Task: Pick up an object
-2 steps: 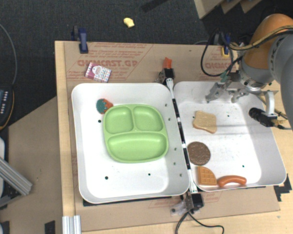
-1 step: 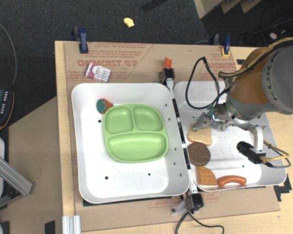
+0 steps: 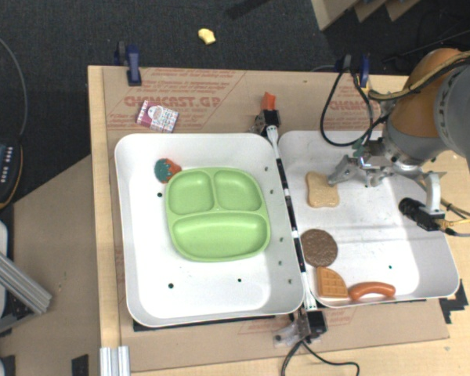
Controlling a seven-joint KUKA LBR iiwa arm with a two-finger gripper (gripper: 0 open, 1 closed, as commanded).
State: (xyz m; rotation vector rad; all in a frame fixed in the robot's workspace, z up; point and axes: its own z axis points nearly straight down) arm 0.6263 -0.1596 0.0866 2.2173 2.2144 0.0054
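In the right bin (image 3: 423, 272) lie a tan toast-shaped piece (image 3: 323, 190), a round brown cookie (image 3: 319, 247), a waffle piece (image 3: 331, 283) and a red sausage (image 3: 371, 291). My gripper (image 3: 354, 177) hangs low over the upper part of this bin, just right of the toast piece. It is open, with nothing between its fingers. One fingertip (image 3: 337, 174) is close to the toast's upper right corner. In the left bin (image 3: 141, 272) a green divided plate (image 3: 216, 213) lies near the middle, with a small red and green toy (image 3: 168, 169) at its upper left corner.
A pink and white packet (image 3: 157, 115) lies on the cardboard behind the left bin. Clamps (image 3: 268, 116) sit at the divider between the bins. The right bin's middle and far right floor is bare white. A yellow scrap (image 3: 207, 35) lies on the dark floor.
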